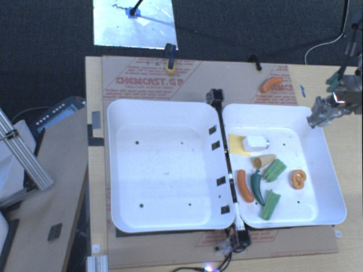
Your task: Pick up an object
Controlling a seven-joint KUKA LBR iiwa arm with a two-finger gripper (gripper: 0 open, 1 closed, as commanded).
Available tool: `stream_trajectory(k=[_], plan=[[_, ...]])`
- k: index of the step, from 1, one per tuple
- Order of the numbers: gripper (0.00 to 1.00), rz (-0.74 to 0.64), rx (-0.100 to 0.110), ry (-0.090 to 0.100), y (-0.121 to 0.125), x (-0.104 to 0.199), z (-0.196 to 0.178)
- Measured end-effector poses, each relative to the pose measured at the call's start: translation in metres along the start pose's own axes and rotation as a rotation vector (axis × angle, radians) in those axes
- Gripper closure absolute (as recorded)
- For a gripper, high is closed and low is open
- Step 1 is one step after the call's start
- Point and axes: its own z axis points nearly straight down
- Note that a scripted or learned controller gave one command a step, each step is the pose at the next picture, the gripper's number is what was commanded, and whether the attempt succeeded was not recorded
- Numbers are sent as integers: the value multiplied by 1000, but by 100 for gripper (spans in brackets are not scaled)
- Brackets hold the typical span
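The jaws (319, 118) hang at the far right corner of the right bin (328, 152), just over its rim; whether they are released or clenched cannot be told, and nothing is seen between them. The arm (349, 89) leads away from them toward the right edge of the view. All loose objects inside the bin lie to the left of the jaws and nearer the camera. Closest is a white block (256, 143), resting partly on a yellow flat piece (236, 144). Further toward the camera sits a tan wedge (263, 161), touching a light green piece (274, 170). An orange ring (298, 178) lies apart, almost straight below the jaws in the view. Beyond these, toward the near rim, are a dark green curved piece (257, 186), an orange sausage shape (245, 186) just beside it on the side away from the jaws, and a second light green piece (270, 204). Outside the bin, on the tabletop (306, 75), an orange sausage-like object (271, 84) lies left of the jaws and farther from the camera. The left bin (164, 163) stands well to the left of the jaws, joined to the right bin along a row of dark clips (218, 152). Both bins rest on a printed cardboard sheet (148, 79)
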Motion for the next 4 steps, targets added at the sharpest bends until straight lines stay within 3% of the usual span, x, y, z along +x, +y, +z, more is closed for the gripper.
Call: stream_trajectory(k=[1, 2, 4], plan=[[100, -1, 1, 1, 3, 54, -14], [100, -1, 0, 2, 1, 115, -54], [100, 1, 3, 2, 1, 206, -74]])
